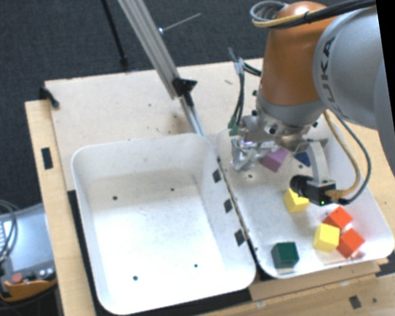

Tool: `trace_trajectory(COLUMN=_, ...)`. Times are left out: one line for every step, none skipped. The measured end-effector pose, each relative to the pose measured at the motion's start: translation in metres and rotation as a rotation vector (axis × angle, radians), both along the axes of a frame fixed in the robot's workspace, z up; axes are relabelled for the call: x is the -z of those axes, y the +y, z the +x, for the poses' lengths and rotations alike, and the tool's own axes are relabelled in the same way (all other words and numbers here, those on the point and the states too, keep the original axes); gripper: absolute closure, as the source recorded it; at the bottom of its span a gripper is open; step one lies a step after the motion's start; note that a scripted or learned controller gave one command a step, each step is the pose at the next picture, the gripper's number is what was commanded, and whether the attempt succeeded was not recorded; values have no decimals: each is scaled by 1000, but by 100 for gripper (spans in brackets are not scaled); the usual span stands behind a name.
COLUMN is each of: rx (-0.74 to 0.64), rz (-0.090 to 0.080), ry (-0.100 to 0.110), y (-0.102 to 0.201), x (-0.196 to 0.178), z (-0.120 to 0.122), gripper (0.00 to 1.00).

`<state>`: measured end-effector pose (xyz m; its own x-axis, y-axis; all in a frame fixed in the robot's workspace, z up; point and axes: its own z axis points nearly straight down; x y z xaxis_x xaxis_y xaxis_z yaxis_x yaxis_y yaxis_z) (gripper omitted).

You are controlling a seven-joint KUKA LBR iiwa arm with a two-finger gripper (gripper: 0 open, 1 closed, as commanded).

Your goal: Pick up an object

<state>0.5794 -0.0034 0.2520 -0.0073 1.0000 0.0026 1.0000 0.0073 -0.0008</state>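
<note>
A purple block (274, 159) sits right under the tool (250, 154) at twelve o'clock in the right bin (376, 248); I cannot tell whether the tool grips it. Also inside: a yellow block (296, 200), green block (285, 254), and yellow, orange and red blocks at five o'clock. The left bin (152, 223) adjoins.
</note>
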Motion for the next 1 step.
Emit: trace_trajectory(rx=0, rz=-1, ry=2, y=55, x=11, z=-6, gripper=100)
